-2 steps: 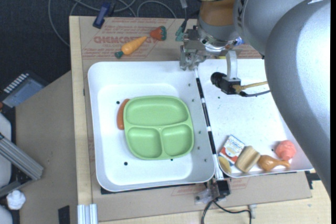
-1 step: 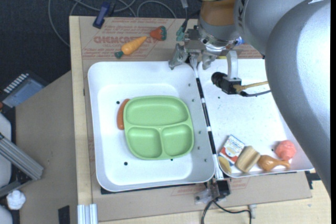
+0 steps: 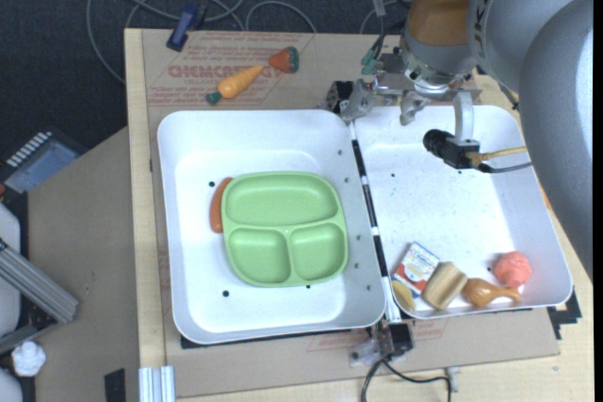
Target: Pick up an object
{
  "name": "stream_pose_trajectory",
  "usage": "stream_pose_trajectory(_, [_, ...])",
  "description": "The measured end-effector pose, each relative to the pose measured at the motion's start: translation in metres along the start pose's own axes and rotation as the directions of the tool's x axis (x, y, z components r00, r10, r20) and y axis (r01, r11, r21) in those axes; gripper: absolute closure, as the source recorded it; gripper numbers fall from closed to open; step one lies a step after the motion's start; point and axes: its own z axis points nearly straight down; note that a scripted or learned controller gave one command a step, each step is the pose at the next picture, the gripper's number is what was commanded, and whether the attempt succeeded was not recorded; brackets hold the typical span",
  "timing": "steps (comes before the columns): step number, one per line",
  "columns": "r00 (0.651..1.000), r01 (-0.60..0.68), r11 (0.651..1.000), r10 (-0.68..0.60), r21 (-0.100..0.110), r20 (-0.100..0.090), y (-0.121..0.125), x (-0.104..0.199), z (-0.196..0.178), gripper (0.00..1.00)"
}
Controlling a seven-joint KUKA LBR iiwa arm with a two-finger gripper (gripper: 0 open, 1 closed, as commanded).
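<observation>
A: Grey arm (image 3: 546,42) with the orange band, coming in from the right. Is it carrying anything?

B: Not that I can see. It hangs over the far edge of the right bin (image 3: 443,231), and its gripper (image 3: 415,104) sits at that bin's far left corner. Whether the jaws are open or closed I cannot tell; the wrist hides them from above.

A: So nothing is picked up yet?

B: That is my reading. No object shows between the jaws, and every loose thing lies flat on a bin floor or on the bench (image 3: 151,315).

A: What is there to choose from, biggest first?

B: The left bin (image 3: 188,146) holds a green divided tray (image 3: 283,228) with an orange piece (image 3: 216,205) tucked against its left side. In the right bin, a cluster sits along the near wall: a tan roll (image 3: 443,285), a small printed packet (image 3: 415,264) just left of it, a brown pear-shaped piece (image 3: 485,293) to its right, and a pink lump (image 3: 513,268) near the right corner.

A: And outside the bins?

B: A toy carrot (image 3: 250,77) and a blue clip (image 3: 185,25) lie on the far side of the bench, beyond the left bin.

A: What is left, then?

B: Practically the whole job, I judge: choosing a target, descending, closing on it and lifting. The cluster is well apart from the gripper, across the right bin.
</observation>
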Motion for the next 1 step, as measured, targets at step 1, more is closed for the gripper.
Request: stream_pose_trajectory(1, [1.000,0.000,1.000,0.000,-0.003,0.001,0.0003,-0.0809,0.0001,0.00])
